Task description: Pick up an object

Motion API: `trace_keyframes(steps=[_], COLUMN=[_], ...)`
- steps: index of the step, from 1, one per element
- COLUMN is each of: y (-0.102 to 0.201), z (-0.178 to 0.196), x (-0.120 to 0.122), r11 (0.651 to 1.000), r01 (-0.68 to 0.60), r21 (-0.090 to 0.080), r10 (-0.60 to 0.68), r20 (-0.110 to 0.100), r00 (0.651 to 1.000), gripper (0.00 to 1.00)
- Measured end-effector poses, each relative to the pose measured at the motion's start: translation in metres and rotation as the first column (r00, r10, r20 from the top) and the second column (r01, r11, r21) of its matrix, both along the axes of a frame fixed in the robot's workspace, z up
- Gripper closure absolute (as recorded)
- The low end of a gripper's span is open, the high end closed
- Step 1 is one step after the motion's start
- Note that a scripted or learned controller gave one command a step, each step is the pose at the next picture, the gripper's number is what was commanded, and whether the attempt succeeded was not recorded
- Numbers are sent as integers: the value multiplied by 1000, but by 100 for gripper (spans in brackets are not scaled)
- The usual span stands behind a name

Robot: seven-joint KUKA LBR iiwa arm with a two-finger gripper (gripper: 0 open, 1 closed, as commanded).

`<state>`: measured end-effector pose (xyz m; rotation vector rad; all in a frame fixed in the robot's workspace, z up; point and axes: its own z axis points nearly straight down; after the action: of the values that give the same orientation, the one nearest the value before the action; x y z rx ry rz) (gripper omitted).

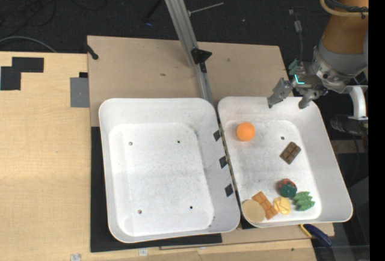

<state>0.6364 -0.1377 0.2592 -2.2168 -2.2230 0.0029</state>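
The right bin (313, 118) holds an orange ball (245, 132) near its far left, a brown chocolate-bar-shaped block (290, 152) toward the right, and a cluster at the near edge: a red and green piece (287, 187), a green leafy piece (304, 199), a yellow piece (281, 205), an orange wafer-like piece (263, 203) and a tan disc (253, 211). My gripper (293, 96) hangs above the far rim of the right bin, its two grey fingers spread apart with nothing between them. It is up and to the right of the orange ball.
The left bin (159, 166) sits beside the right one, joined by black clips (223, 161). A slanted aluminium rail (182, 25) rises behind the bins. Light wooden bench lies to the left, with dark floor and cables beyond.
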Motion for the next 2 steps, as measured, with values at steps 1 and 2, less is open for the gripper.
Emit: trace_keyframes(steps=[1, 2], y=[0, 1], z=[-44, -108], x=[-5, -2], r11=[1000, 1000], r01=[2, 3], r21=[1, 1], r10=[-2, -3], r20=[-4, -6], r00=[1000, 1000], gripper=[0, 0])
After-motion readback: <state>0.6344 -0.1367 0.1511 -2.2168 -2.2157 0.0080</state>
